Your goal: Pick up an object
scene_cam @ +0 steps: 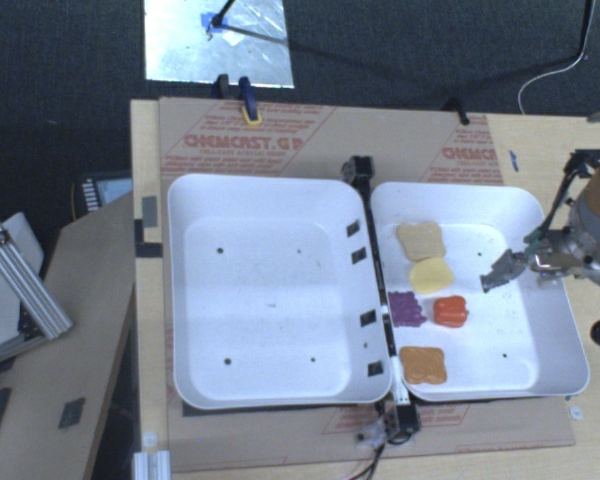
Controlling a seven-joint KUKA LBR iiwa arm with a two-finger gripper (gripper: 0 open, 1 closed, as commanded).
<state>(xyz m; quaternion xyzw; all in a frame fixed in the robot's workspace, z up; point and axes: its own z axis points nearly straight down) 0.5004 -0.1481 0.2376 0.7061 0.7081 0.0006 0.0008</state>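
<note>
White bins (270, 203) hold a tan toast (420, 239), yellow block (431, 275), purple grapes (407, 310), orange-red pepper (451, 311) and golden-brown bread (424, 365); the table (310, 133) is tan with red lettering.

Pincer (498, 272) hovering over the right bin (540, 348)
Five food pieces are lying near its left wall: tan slice (420, 238), yellow block (431, 275), purple cluster (407, 310), red-orange pepper (451, 311), orange-brown slice (423, 364)

The grey arm reaches in low from the right, its wrist just behind the pincer (498, 273). The pincer points leftward, tilted slightly down, with nothing visible between its dark tips.
</note>
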